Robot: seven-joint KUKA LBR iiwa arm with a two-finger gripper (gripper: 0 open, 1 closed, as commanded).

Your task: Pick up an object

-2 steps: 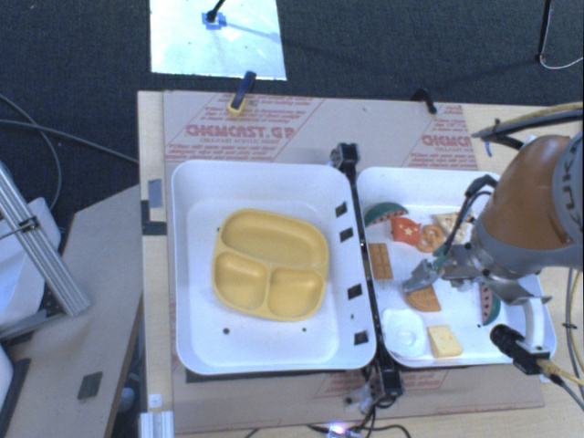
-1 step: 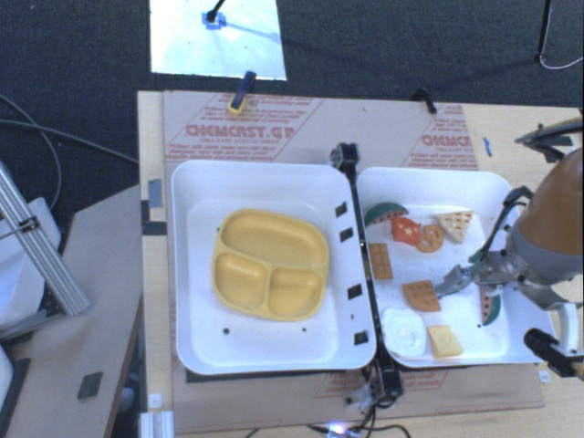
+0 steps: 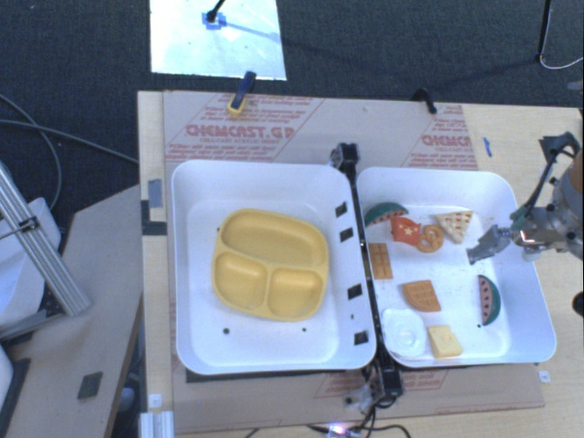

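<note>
The right bin (image 3: 525, 272) holds several toy foods. A watermelon slice (image 3: 385, 213), a red piece with a pretzel (image 3: 417, 234) and a pale triangular wedge (image 3: 454, 224) lie along its far side. An orange waffle square (image 3: 422, 296), a thin waffle strip (image 3: 380, 261), a white egg (image 3: 404, 331) and a yellow cheese block (image 3: 445, 341) lie nearer the front. A second watermelon slice (image 3: 489, 299) lies at the right. My gripper (image 3: 485, 243) reaches in from the right edge, over the bin floor between the wedge and the second watermelon slice, with nothing seen in it.
The left bin (image 3: 196, 336) bears a yellow divided plate (image 3: 270, 263). A black hinged divider (image 3: 358, 254) runs between the bins. Cardboard lies under both bins. A grey table corner and metal rail stand at the left.
</note>
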